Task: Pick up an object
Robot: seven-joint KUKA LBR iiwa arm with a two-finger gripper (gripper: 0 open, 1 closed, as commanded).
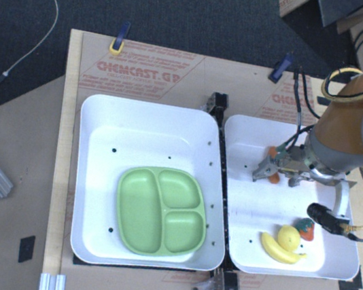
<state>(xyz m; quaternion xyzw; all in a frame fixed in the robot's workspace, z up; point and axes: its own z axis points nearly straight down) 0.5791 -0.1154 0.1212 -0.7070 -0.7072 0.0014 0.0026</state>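
From my station I see the arm [350, 124] reaching in from 3 o'clock, and the gripper [275, 180] sits over the right bin [252, 215], in that bin's 12 o'clock half. The fingers [265, 170] are spread apart, two grey prongs pointing down the view toward 6 and 7 o'clock. A small orange piece [273, 177] lies between them on the bin floor. I see no finger pressed against it, so I don't count it as held. A second orange patch [272, 150] shows at 12 o'clock from the first, right against the gripper body. I cannot tell whether it is part of the same item.

The other things in the right bin sit toward its 5 o'clock corner, well apart from the fingers. A banana [277, 250] lies flat, with a lemon [289, 237] touching it on its 1 o'clock side. Just beside the lemon, at 2 o'clock, is a red and green piece [306, 230], partly hidden, and I can't name it.

The left bin [89, 160] holds a green divided plate [160, 210] with three compartments, toward 6 o'clock of centre. Both bins rest on the tabletop [153, 67], a brown printed board with a blue clamp [121, 33] on its 12 o'clock edge.
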